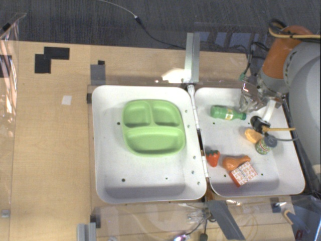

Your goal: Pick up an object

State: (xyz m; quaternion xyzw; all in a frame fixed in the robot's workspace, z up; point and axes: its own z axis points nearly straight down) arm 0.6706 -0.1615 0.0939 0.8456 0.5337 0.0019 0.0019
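Sideways, green bottle [227,113], cap pointing right

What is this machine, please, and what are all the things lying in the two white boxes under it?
One camera looks down at a slant on a bench. The grey and orange shape at right is a robot arm; its gripper hangs over the right bin, near a green bottle. That bin also holds a small red and green piece, an orange item, a checkered packet, a yellowish piece and a small can. The left bin holds a green divided plate. I cannot tell whether anything is held.
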